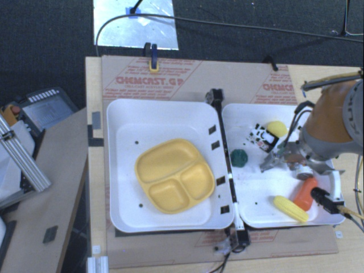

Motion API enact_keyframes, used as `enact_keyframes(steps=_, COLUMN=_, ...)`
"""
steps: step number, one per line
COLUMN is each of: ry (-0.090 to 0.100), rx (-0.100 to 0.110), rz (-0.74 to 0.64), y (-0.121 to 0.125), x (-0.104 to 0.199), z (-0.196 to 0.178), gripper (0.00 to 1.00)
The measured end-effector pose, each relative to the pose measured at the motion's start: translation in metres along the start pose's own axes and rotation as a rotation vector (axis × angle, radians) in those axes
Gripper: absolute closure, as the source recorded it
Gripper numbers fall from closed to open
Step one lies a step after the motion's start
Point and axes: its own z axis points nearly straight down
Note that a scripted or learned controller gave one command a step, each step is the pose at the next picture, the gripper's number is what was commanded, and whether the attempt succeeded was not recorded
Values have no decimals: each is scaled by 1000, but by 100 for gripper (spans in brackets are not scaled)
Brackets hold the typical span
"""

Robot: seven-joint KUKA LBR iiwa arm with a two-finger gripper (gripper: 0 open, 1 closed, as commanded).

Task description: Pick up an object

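Clearly, "CHEMCAST" on the brown board (149, 79).

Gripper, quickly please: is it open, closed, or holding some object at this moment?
Gripper: cannot be told. It is low in the right bin, between the green object and the orange object; nothing is seen held in it.

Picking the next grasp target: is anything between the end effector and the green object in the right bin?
Nothing visible is. The end effector sits in the right bin, with bare white floor between it and the green object. The black-and-white toy lies farther back.
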Motion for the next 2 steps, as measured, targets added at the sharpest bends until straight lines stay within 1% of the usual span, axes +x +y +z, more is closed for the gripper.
enact_keyframes(steps=1, ry=-2, rx=-6, rz=-1, y=1, x=-1, z=-13, gripper=100)
enact_keyframes(steps=2, ry=-3, rx=-8, rz=-2, y=10, x=-8, z=-64, gripper=100)
